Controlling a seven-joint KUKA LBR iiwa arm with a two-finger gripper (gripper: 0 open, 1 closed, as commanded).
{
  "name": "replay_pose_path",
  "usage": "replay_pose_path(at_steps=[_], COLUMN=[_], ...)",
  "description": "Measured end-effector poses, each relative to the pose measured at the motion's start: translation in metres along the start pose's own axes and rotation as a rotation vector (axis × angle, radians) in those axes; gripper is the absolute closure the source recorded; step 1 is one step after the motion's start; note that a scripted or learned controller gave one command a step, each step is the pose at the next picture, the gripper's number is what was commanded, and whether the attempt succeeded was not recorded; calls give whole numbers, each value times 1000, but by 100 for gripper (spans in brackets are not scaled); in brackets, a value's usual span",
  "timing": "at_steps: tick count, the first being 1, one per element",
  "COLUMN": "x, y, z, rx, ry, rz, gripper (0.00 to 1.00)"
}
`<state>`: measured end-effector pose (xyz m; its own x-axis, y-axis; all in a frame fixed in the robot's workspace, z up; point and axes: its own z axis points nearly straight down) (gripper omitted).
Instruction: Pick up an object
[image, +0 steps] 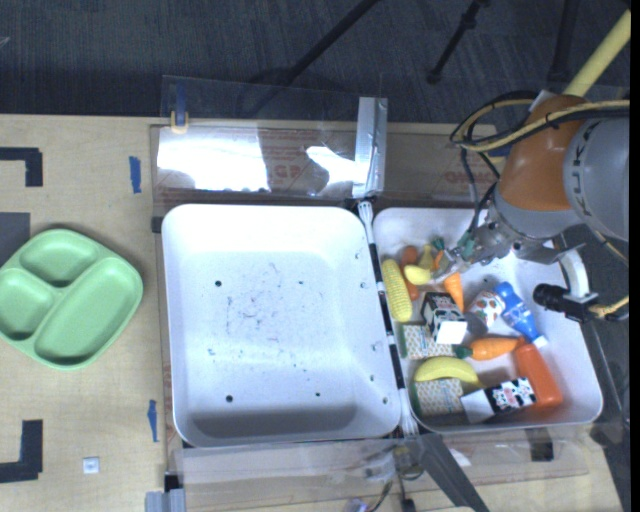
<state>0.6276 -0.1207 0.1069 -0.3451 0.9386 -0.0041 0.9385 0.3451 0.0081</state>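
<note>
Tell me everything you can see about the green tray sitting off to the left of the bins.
The green tray is a pale green divided plate, seemingly smooth plastic, with rounded corners and a raised rim. Ridges split it into three compartments: two smaller ones on the upper side and one long one running diagonally along the lower right. It lies flat and upright on the light wooden bench, well left of the left white bin and not touching it. Nothing lies in it, and the tool is nowhere near it.

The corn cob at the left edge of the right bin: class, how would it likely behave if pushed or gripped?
The corn cob looks long and rounded, so it would probably roll sideways when nudged. It lies against the bin wall, which may block one finger. Its bumpy surface should probably aid grip.
</note>
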Motion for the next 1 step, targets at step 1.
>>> replay_pose_path(at_steps=[1], x=[12], y=[35], z=[-121], rx=[5], ry=[3], rz=[-82], gripper=[100])
